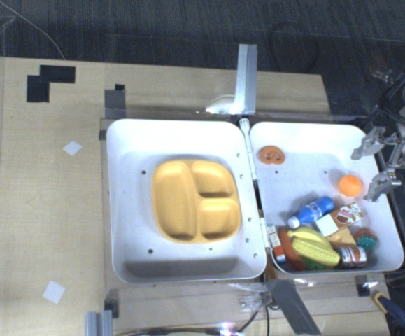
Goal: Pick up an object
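Wooden desk point(41, 208) carries two shallow white bins side by side, seen from above at a slant. Farthest from the jaws, the left bin point(129, 257) holds a yellow tray point(192, 200) with three compartments, lying flat near its middle. The right bin point(307, 142) sits directly beside and below the jaws. An orange-brown disc point(271, 155) lies near that bin's far left corner, well apart from the jaws. A blue bottle point(311, 212) lies on its side, nearer the camera than the jaws, and just beneath it a corn cob point(314, 247) rests on a heap of small packets and cans in the near part of the bin. An orange ball point(350, 185) sits alone, just beside the jaws and closest to them of all the objects, not touching them. The jaws point(379, 165) hang over the bin's right rim, spread wide apart and holding nothing, with the arm's cabling behind them.
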